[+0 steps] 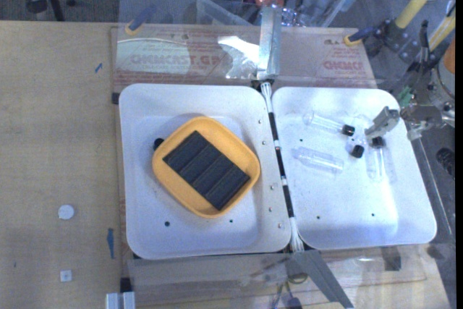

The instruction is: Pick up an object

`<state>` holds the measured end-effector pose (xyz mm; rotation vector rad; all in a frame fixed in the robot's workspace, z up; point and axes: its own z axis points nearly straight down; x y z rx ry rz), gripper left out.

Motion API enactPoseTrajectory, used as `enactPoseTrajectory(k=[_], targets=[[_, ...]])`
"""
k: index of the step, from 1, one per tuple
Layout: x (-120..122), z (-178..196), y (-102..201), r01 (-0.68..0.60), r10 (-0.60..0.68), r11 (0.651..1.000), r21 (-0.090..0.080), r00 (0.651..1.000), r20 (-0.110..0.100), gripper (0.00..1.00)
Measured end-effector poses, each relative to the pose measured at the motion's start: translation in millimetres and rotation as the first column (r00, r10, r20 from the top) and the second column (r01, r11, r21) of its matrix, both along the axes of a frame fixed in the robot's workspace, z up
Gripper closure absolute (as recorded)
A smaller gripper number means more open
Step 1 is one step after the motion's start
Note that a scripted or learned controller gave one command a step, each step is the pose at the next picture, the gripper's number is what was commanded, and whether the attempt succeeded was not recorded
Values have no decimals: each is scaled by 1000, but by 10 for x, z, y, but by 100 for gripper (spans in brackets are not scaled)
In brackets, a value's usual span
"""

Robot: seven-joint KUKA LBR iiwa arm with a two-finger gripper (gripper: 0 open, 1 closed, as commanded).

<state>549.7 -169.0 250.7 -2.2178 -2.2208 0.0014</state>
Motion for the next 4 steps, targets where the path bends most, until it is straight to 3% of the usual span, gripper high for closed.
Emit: enactPoseTrajectory(k=[1,2,3,4], targets=[[582,-1395,-255,-123,123,992,-2,992,4,0],[169,-1632,-80,-84,84,996,-3,996,8,0],[925,-1365,-367,-152,152,988,-4,988,6,0],[369,-1636,-371,-153,153,988,0,988,7,0]])
